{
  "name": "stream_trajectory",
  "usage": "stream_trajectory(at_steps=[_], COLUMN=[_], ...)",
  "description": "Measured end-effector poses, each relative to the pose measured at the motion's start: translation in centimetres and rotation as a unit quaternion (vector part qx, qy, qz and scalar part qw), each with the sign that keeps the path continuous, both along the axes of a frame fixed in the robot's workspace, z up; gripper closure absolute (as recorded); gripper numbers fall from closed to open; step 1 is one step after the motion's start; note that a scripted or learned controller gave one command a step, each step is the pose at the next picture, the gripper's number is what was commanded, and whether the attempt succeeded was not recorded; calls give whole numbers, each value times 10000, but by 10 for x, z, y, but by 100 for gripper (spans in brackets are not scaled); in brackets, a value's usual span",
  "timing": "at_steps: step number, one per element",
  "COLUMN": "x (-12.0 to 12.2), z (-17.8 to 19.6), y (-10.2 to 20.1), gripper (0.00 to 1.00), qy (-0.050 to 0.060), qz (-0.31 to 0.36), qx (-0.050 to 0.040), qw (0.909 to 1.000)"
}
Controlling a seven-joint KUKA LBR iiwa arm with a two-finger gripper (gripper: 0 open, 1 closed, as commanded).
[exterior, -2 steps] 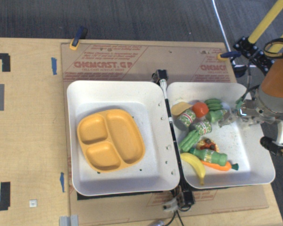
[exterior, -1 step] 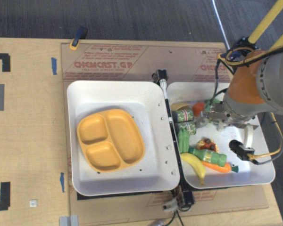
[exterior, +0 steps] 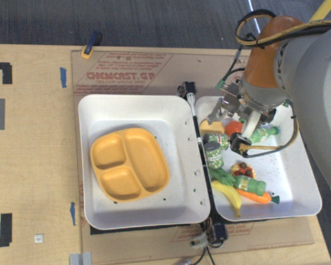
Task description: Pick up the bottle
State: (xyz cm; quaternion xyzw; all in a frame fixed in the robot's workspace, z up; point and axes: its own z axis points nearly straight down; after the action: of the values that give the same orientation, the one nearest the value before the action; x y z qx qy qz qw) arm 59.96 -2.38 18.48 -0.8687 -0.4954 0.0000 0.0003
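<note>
The gripper is hanging low over the far half of the right bin, which is sitting at the right end of the desk. From this angle I cannot tell whether it is open or closed, and nothing is showing clearly in its grasp. The green bottle is lying on its side in that bin just beside the gripper, toward the desk's right edge, partly hidden under the wrist. A red tomato and a yellow wedge are lying right under the gripper. A green can is standing against the bin's left wall. Toward the near edge, a banana and a carrot are lying side by side. The left bin is holding a yellow divided plate.
</note>
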Motion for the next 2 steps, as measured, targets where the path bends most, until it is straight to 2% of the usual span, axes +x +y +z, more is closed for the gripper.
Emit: stream_trajectory(at_steps=[1, 2], x=[-64, -63], z=[-1, 9], y=[10, 10], gripper=[0, 100], qy=[25, 23], qz=[-1009, -1002], qx=[6, 6], qw=[9949, 9950])
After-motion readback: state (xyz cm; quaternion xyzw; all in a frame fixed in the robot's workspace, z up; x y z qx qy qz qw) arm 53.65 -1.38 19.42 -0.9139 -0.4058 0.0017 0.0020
